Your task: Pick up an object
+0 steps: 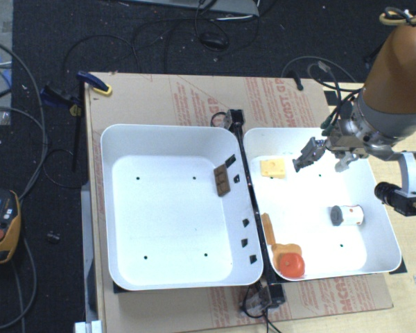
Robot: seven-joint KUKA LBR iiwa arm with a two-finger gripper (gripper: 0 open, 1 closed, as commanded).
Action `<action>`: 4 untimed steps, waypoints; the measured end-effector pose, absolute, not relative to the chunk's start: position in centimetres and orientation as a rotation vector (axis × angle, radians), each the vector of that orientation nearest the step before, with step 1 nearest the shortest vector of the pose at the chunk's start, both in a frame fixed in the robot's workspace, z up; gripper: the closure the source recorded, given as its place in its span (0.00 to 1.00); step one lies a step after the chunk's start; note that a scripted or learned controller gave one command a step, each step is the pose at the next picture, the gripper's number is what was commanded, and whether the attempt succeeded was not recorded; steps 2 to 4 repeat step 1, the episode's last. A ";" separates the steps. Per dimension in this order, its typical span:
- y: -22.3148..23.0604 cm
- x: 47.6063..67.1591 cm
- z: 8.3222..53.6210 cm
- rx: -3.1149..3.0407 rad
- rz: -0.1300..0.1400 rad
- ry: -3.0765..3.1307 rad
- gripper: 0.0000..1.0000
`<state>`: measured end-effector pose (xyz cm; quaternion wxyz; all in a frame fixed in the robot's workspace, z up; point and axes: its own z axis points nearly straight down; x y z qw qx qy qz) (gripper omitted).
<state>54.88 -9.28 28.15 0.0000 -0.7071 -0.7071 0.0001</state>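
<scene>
My gripper (326,158) hovers over the back of the right bin (385,238), hanging from the grey arm with the orange band. Its fingers stand apart, open, with nothing between them. Just left of the dark finger lies a yellow block (273,168). A white and grey cylinder (347,215) lies on its side in front of the gripper, a little to the right. At the bin's front left corner sit a red ball (290,263) and an orange piece (267,229).
A brown bar (222,180) leans at the right wall of the left bin (125,186). Black clips (245,222) line the divider between the bins. Cables and a yellow-handled clamp (93,83) lie beyond the cardboard-topped bench.
</scene>
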 end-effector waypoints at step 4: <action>-11.7 60.3 28.4 -2.222 0.001 -2.221 0.00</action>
